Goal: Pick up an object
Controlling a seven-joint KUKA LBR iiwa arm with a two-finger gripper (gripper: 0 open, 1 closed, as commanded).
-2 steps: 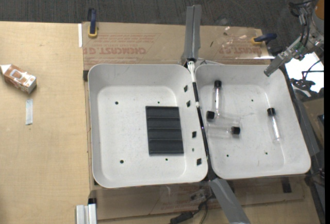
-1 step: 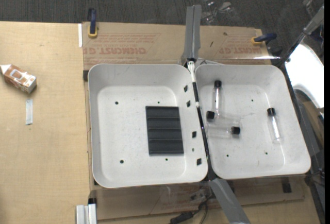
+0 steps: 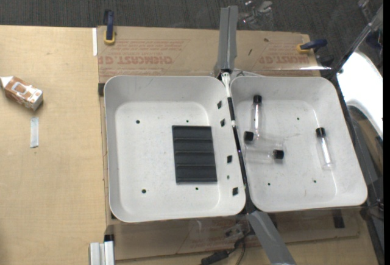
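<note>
Nothing is lifted yet, so the step in hand is choosing a target and coming down on it cleanly, and we judge the best candidate to be the lone clear tube lying in the right part of the right bin, its black cap pointing to the far side. It lies well apart from everything else and clear of the bin wall, so we would approach from straight above, close across its narrow width near the middle, and go down almost to the floor, since a round, smooth tube will likely roll or squirt out of a shallow pinch. We cannot tell the state of the gripper from this view. The cluster of tubes in the left part of the same bin is a poorer choice: they lie touching or crossing, we cannot tell exactly how many there are, and closing on one would probably nudge the others. In the left bin a black ridged block lies flat near the centre; it looks wide and low, so harder to span. Outside the bins sit a small box on the left table, a blue clamp on the cardboard sheet, and a grey bar at the seam between the bins, none of them blocking the way from the right.
</note>
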